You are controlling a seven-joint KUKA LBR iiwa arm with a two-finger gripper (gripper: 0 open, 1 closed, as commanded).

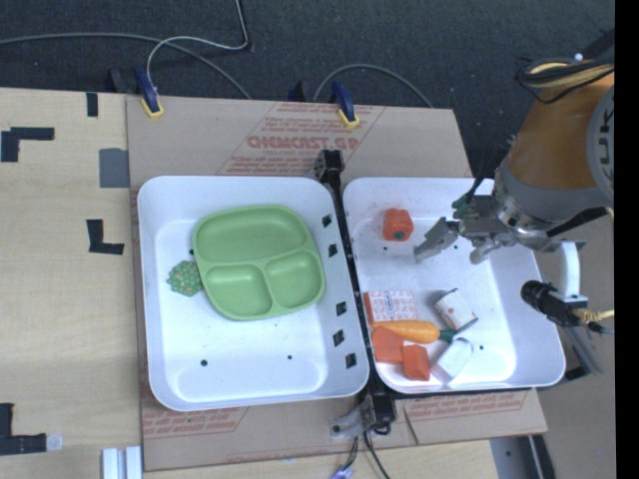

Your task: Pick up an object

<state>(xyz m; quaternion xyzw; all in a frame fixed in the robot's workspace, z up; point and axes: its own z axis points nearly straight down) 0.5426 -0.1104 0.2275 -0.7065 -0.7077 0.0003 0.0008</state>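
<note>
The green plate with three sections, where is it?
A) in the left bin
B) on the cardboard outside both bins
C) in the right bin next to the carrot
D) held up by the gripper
A: the green plate lies flat inside the left bin, with a small green bumpy toy touching its left edge, while the carrot lies in the right bin.

The right bin's upper half lies bare but for an orange block, while its lower half is crowded by a carrot, red pieces and white boxes.
</note>
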